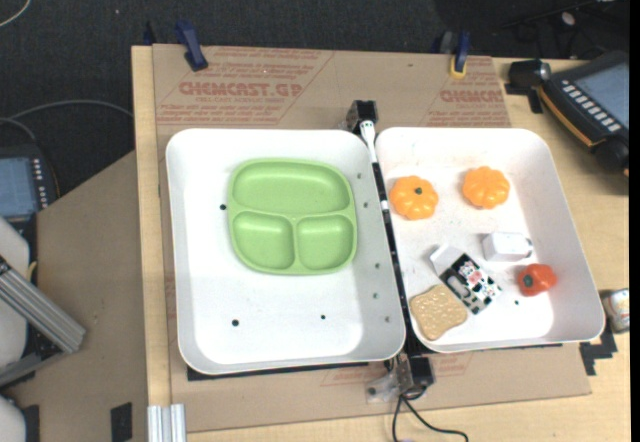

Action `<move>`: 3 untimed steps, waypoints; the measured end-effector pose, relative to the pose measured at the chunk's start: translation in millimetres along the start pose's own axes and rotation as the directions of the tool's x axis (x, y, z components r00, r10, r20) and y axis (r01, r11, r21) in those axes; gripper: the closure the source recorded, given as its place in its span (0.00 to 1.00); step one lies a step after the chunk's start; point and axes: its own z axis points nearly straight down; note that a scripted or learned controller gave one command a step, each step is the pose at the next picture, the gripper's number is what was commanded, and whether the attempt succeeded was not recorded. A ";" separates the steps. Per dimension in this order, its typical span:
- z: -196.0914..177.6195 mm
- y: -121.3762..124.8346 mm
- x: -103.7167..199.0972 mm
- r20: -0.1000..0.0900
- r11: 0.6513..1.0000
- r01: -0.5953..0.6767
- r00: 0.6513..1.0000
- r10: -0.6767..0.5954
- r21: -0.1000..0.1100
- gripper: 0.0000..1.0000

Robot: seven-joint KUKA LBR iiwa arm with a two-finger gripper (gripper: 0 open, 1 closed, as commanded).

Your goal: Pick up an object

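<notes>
Two shallow white bins are seen side by side on a cardboard-covered tabletop; the left bin is occupied by a green divided plate, set toward its far half, with three compartments; the right bin is occupied by several small objects. Two orange toy pumpkins are placed in its far half: one pumpkin near the bin's left wall, the other pumpkin to its right, the two well apart. A small white block is found nearer the camera, and a red toy tomato is seen just beside it toward the right wall. A black-and-white printed box is laid tilted near the middle of the bin's near half; a tan cracker-like piece is touching its lower left corner, close to the near rim. Whether the jaws are spread or pressed together cannot be told, so no relation between them and any object can be stated.
</notes>
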 end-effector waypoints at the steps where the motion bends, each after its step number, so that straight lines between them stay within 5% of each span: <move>1: 91.1 -59.3 16.0 -0.008 0.999 0.000 1.000 0.000 0.032 1.00; 3: 207.7 -166.7 55.4 -0.009 0.999 0.000 1.000 0.000 0.033 1.00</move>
